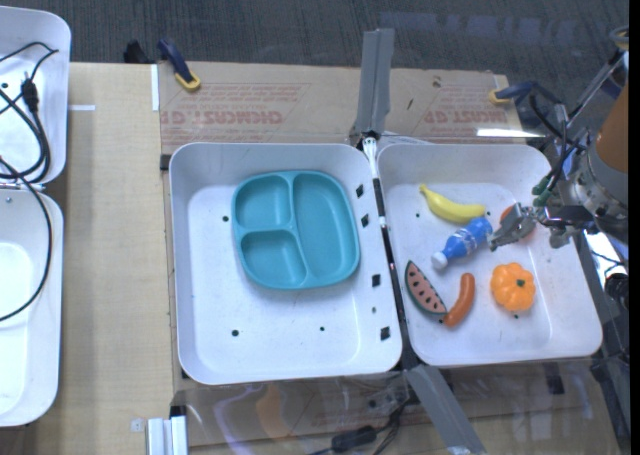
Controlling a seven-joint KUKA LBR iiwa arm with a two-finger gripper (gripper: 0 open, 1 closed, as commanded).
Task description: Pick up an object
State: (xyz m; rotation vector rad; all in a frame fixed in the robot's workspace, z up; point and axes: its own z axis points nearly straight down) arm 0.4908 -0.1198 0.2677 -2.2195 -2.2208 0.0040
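The right bin (570,343) holds a yellow banana (452,206), a small blue-and-white bottle (463,242) lying on its side, a watermelon slice (424,291), a reddish sausage (460,300) and an orange pumpkin (513,286). My gripper (513,227) reaches in from the right, low over the bin. It sits just right of the bottle's end and above the pumpkin. A small orange-red bit shows at its upper edge; what it is I cannot tell.
The left bin (200,333) carries a teal divided plate (296,228). A grey divider post (375,83) stands between the bins at the back. Blue-and-yellow clamps (178,65) sit on the cardboard behind. White trays with black cables lie at far left.
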